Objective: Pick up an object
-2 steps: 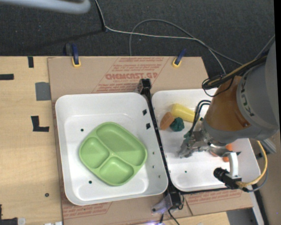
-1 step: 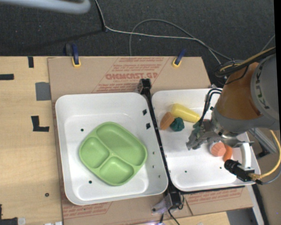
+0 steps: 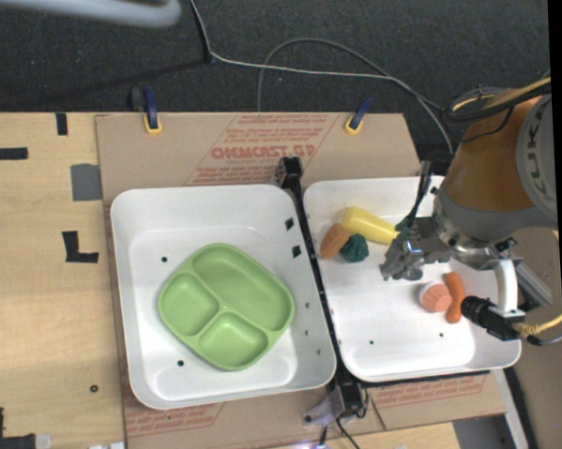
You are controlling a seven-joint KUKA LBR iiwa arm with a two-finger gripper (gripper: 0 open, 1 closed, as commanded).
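A light wooden bench carries a sheet of brown printed cardboard, and on it sit two shallow white bins side by side. Nearest the camera, the left white bin holds one thing: a green plastic plate with three compartments, lying flat near the bin's middle. The right white bin holds four small objects. Toward its right side lie one round orange-pink piece and one slim orange-red stick-like piece, touching each other. Farther back, near the divider between the bins, sit one orange wedge-shaped piece, one dark green lump and one yellow elongated piece, clustered together. The grey arm with an orange band reaches in from the right, and its metal two-finger gripper hangs over the bin floor between the two groups; nothing shows between its fingers, and whether they are apart or together cannot be told. Two yellow clamps pin the cardboard's far edge.
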